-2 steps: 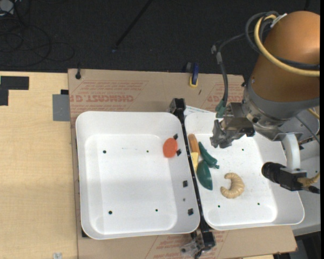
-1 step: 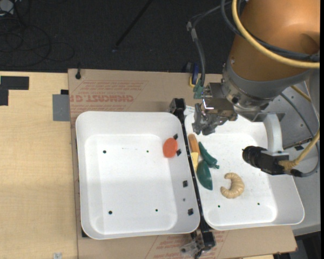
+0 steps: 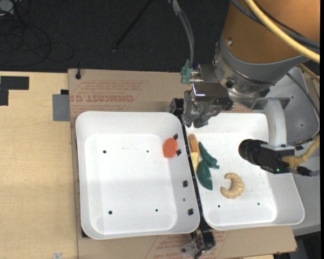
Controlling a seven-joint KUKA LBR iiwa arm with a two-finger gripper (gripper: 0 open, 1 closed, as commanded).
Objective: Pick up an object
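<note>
Pale wood-grain surface point(image 3: 27, 171) with black tape marks at far left, dark carpet and cables behind. A brown cardboard sheet point(image 3: 124, 90) with mirrored red print lies under two shallow white plastic bins, glossy, with rounded corners.

Left bin point(image 3: 124, 198): small black dots on the floor, plus one orange rounded lump point(image 3: 170, 148), smooth, sitting near the right wall toward the back.

Along the divider, just inside the right bin point(image 3: 259, 209): a thin tapered orange-yellow piece, carrot-like point(image 3: 193, 147). Touching beside it, a dark green leaf-shaped piece point(image 3: 205, 166), long and pointed, matte. Farther right, apart from these, a tan curved croissant-shaped piece point(image 3: 233, 185), ridged.

Gripper point(image 3: 197, 117), dark metal, hangs over the back-left corner of the right bin, above the carrot's top end. Cannot tell its opening; nothing seen held. Big gold-orange and grey arm body behind it, a black cylinder to the right.
</note>
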